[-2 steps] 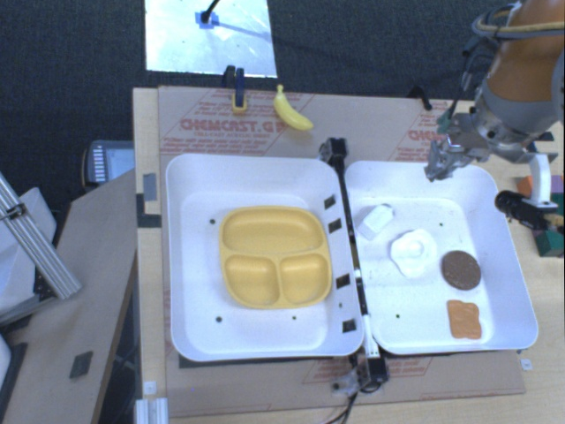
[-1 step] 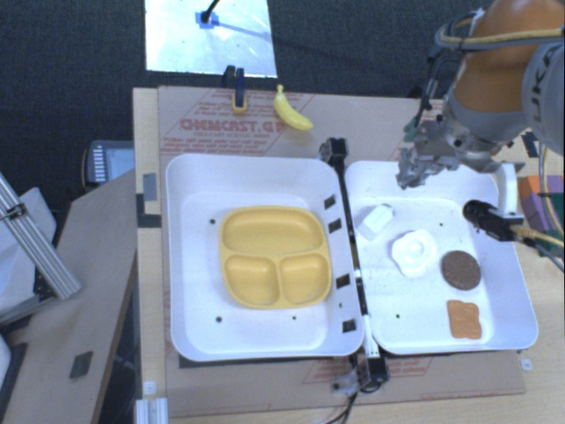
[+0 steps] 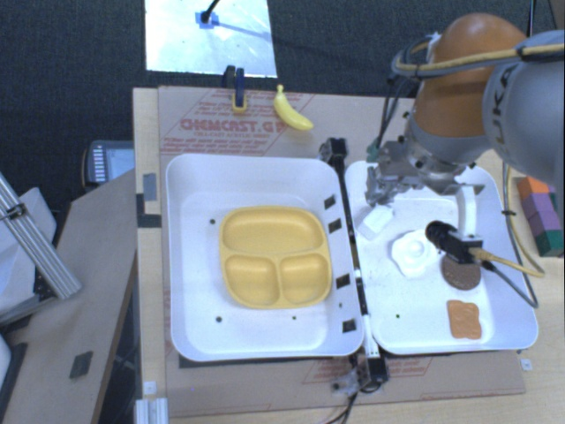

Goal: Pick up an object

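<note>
Evidently the program had chosen the right bin to work in, since the arm reached in from the right and hung low over that bin's far left corner, where the loose items lay. In the camera view, the gripper sat just above a small white block, which I judged to be the likeliest target; from this slant I could not tell whether the pincer was spread or pressed together, nor whether it touched the block. The other candidates lay close by in the same bin: a white fried-egg toy, a brown disc and a toast-coloured piece. The left bin held a yellow divided tray, perhaps meant to receive things. A toy banana lay outside both bins on the cardboard.
</note>
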Robot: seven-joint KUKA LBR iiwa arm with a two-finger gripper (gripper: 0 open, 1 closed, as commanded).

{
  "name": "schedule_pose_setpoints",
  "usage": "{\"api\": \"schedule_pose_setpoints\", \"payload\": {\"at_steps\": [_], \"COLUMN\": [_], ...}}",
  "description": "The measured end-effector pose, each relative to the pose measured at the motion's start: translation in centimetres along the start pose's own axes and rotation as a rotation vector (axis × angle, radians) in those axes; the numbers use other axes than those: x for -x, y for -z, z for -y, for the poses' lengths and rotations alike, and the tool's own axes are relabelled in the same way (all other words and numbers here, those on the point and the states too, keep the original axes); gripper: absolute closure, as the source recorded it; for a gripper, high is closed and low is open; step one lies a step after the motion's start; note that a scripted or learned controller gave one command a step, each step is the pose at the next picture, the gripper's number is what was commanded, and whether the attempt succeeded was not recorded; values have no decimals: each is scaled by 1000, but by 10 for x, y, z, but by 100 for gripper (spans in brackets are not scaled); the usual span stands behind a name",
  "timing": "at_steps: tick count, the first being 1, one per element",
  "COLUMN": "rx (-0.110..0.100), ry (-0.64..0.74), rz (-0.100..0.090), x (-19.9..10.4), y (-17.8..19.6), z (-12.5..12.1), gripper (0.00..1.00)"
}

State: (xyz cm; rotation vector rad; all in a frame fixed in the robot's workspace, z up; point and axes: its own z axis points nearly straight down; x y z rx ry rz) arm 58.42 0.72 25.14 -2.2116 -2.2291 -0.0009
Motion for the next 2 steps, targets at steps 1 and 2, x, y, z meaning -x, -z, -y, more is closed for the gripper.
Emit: {"api": "schedule_pose_setpoints", "payload": {"at_steps": [1, 2], "rx": [0, 0], "ry": [0, 0], "rz": [1, 0], "x": [-38, -86], "y": [-8, -29], "z": [15, 31], "gripper": [100, 100]}}
